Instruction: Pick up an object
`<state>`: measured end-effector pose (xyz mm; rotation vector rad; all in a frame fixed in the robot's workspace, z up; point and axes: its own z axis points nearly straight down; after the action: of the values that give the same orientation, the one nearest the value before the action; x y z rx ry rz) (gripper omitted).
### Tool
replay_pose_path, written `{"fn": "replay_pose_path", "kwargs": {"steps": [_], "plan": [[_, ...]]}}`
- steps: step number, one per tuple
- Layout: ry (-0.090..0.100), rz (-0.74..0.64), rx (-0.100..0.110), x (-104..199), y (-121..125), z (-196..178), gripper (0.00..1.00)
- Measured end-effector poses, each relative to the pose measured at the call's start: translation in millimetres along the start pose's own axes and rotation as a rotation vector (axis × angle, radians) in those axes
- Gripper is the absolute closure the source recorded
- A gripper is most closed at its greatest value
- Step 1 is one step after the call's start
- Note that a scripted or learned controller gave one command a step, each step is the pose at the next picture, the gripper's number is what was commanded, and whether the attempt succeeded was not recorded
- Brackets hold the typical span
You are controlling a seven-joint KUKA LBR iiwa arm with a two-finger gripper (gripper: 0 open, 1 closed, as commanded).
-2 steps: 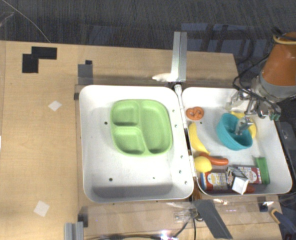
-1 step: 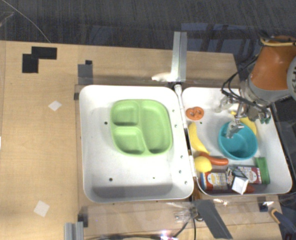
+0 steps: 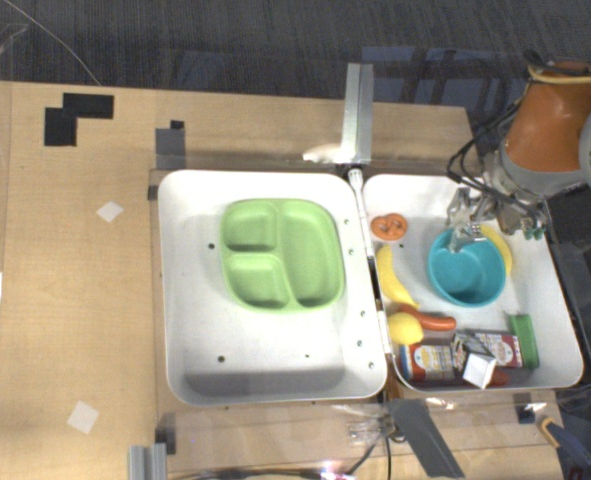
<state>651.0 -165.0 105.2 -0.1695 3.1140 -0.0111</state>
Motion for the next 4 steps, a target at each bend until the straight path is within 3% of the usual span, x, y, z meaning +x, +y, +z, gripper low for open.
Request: {"fn": "replay_pose_path", "kwargs": {"steps": [1,2,3,4], "plan": [[0.012,0.441,-0.002,-18.8,-43.6,-120.0,1.0],[0.019,0.488,-0.005,3.5,36.3,-116.6,1.0],[0.014,0.525,0.004,-22.1,112.3,-83.0,1.0],[0.016,0.47,-0.007,-33.0,203.3,-131.5,1.0]]}}
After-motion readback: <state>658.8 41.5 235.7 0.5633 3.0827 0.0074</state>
